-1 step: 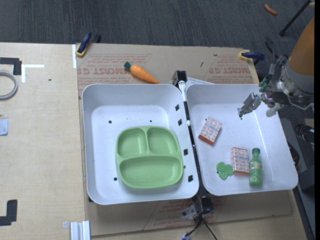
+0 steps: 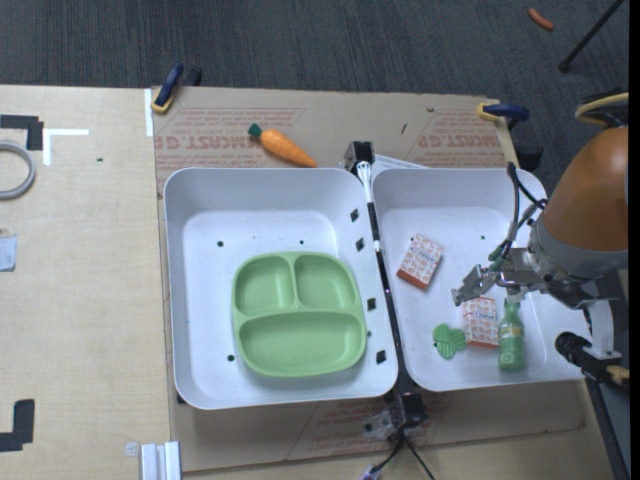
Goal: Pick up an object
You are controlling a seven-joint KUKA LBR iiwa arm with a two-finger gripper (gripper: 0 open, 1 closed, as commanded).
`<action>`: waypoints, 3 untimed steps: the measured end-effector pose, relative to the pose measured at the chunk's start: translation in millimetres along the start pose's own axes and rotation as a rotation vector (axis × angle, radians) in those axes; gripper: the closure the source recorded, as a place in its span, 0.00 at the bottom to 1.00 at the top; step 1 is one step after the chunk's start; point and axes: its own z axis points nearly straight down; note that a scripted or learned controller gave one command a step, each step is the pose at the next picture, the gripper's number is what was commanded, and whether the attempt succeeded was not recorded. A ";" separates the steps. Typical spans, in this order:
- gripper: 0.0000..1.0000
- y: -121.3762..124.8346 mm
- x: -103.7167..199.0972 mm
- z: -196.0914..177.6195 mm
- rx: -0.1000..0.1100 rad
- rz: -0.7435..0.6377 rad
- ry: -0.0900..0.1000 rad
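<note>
In the right bin [image 2: 440, 193] we see a small carton [image 2: 481, 322] lying between a green bottle [image 2: 512, 338] and a green leaf-shaped piece [image 2: 449, 340], near the front wall; a second carton [image 2: 421, 261] lies apart, with bare floor around it; the gripper [image 2: 478, 288] hangs just above the first carton, seemingly holding nothing, though we cannot tell its opening; the left bin [image 2: 200, 208] holds a green divided plate [image 2: 299, 314]; a toy carrot [image 2: 283, 145] lies outside.

Cardboard sheet [image 2: 330, 118]: red print, unreadable.

A toy carrot [image 2: 283, 145] lies on cardboard [image 2: 330, 128] behind the bins.
</note>
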 end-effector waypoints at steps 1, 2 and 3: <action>0.00 -20.4 -21.1 56.5 0.000 -0.253 0.001; 1.00 -19.3 -21.4 46.9 -0.002 -0.250 0.000; 1.00 10.0 60.9 -59.4 -0.002 -0.105 -0.001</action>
